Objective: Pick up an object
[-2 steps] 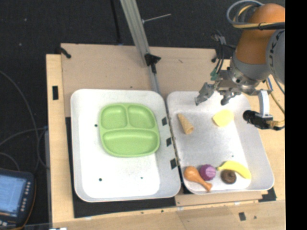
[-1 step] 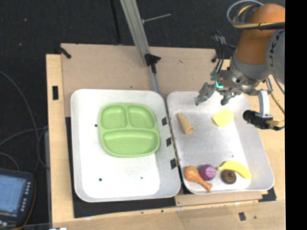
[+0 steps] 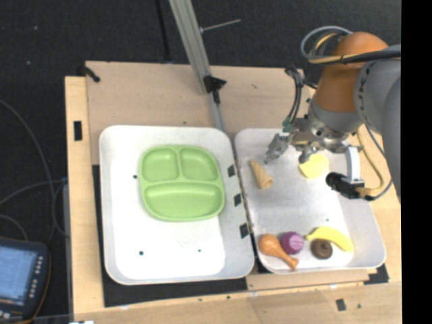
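My gripper (image 3: 291,152) hangs over the far part of the right bin (image 3: 297,204), open, its two fingers spread wide with bare bin floor between them. A pale yellow wedge (image 3: 314,167) lies just below the right finger, touching or nearly touching it. A tan cone (image 3: 262,174) lies a little below the left finger (image 3: 275,148), apart from it. Along the bin's near edge lie an orange pear-shaped toy (image 3: 275,247), a purple piece (image 3: 292,241), a yellow banana (image 3: 332,237) and a brown ring (image 3: 322,250).
The left bin (image 3: 121,248) holds a green divided plate (image 3: 182,183). A metal pole (image 3: 192,39) slants down to the seam between the bins. A black fitting with cables (image 3: 343,183) hangs off the arm over the right bin's right side.
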You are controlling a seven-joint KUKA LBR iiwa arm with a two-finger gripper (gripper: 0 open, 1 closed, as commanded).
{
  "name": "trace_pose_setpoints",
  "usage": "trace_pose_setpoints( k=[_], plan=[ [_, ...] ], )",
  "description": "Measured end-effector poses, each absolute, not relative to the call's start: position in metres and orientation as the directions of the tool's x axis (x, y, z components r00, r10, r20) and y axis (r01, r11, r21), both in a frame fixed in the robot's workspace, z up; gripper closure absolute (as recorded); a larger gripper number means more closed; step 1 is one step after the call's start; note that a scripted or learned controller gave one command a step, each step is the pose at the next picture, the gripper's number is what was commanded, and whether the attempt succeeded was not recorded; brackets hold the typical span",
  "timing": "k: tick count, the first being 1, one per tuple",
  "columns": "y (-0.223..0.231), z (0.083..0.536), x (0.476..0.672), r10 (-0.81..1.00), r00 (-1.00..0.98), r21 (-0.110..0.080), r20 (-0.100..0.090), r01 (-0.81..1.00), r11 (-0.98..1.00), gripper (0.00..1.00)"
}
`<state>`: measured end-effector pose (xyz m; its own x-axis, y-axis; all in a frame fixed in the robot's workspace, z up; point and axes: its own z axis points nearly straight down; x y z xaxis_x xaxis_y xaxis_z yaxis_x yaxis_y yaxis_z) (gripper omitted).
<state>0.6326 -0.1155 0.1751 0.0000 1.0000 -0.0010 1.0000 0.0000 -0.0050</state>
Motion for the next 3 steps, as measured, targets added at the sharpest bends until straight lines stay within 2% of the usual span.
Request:
trace_pose_setpoints(
  k=[2,3],
  plan=[
    [-0.117,0.099,0.633,1.000,0.005,-0.002,-0.002,1.000,-0.005,0.00],
    [-0.118,0.113,0.634,1.000,0.009,0.003,-0.002,1.000,-0.009,1.00]
  ],
)
